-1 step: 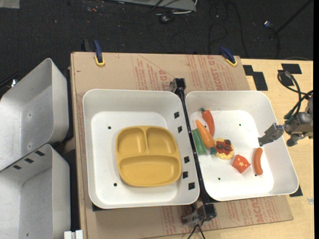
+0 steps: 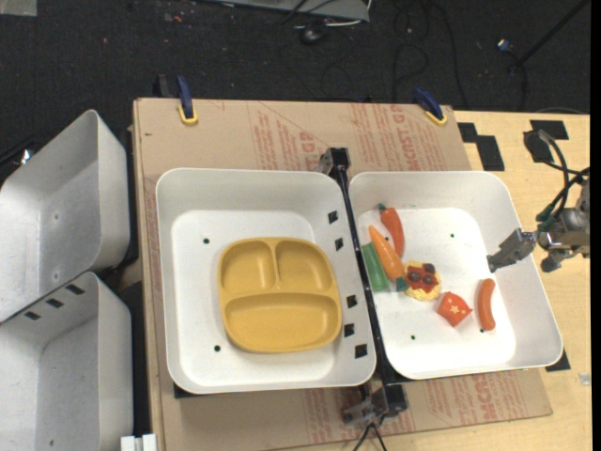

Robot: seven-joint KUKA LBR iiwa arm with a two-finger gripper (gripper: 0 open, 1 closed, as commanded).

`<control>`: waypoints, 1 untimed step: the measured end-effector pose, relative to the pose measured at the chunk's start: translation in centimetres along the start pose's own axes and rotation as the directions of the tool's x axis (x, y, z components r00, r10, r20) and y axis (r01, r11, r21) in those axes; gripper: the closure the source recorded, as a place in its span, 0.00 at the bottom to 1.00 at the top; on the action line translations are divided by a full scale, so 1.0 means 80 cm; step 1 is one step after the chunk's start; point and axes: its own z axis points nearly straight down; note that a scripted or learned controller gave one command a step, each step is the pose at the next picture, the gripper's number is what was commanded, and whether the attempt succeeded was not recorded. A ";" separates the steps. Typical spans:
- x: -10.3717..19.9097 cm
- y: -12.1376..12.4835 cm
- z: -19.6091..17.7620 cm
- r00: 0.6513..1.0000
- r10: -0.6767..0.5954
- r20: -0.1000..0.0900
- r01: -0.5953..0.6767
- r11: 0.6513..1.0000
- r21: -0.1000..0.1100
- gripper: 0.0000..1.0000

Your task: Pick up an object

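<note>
1. The gripper [image 2: 515, 249] hangs over the right rim of the right bin [image 2: 488, 195]. Whether it is open or shut cannot be told: it shows as one dark, slanted shape with nothing visible in its grasp and no object touching it.
2. Nearest to it, below and to its left on the bin floor, lies a red sausage [image 2: 485, 304], upright in the view and apart from the gripper.
3. Just left of that sausage sits a small red block [image 2: 454, 308].
4. Farther left, a yellow toy with dark berries on top [image 2: 423, 281] lies near the bin's middle.
5. Beyond it, against the bin's left side, an orange carrot [image 2: 386, 252] lies slanted over a green stick [image 2: 375, 269], with a second red sausage [image 2: 392, 228] just above them.
6. Well apart, across the divider, the left bin [image 2: 188, 252] holds a yellow divided plate [image 2: 279, 294].
7. Both bins rest on a cardboard sheet [image 2: 254, 134].
</note>
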 end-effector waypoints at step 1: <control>0.004 0.008 0.076 1.000 0.002 -0.002 -0.002 1.000 0.004 0.00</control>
